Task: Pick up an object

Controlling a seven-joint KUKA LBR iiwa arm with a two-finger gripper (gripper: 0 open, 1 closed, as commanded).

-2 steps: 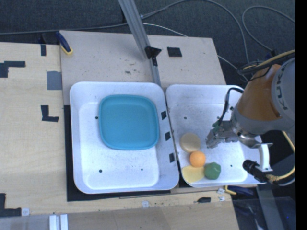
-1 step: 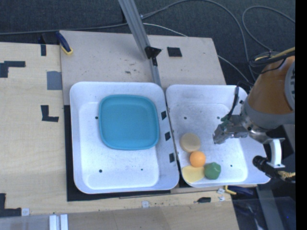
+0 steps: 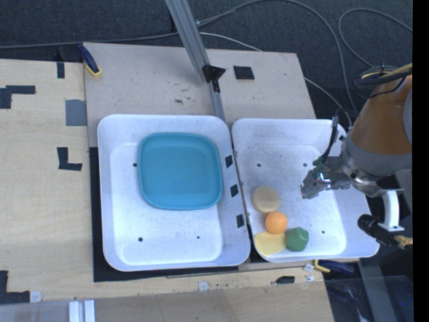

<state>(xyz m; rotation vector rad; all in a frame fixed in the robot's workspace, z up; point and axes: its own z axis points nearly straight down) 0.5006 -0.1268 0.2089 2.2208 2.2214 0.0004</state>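
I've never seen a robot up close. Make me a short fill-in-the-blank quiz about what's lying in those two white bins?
1. The left bin holds a square plate coloured ____.
2. The right bin holds ____ small objects, clustered near its front-left corner.
3. The orange ball lies between the beige disc and the ____ piece.
4. The green object lies to the ____ of the yellow piece.

Missing words: blue; four; yellow; right

A turquoise plate [image 3: 179, 171] lies in the white left bin [image 3: 119, 243]. By the white right bin's [image 3: 333, 243] near-left corner sit a beige disc [image 3: 266, 198], an orange ball [image 3: 275, 222], a yellow piece [image 3: 268, 245] and a green ball [image 3: 297, 238].
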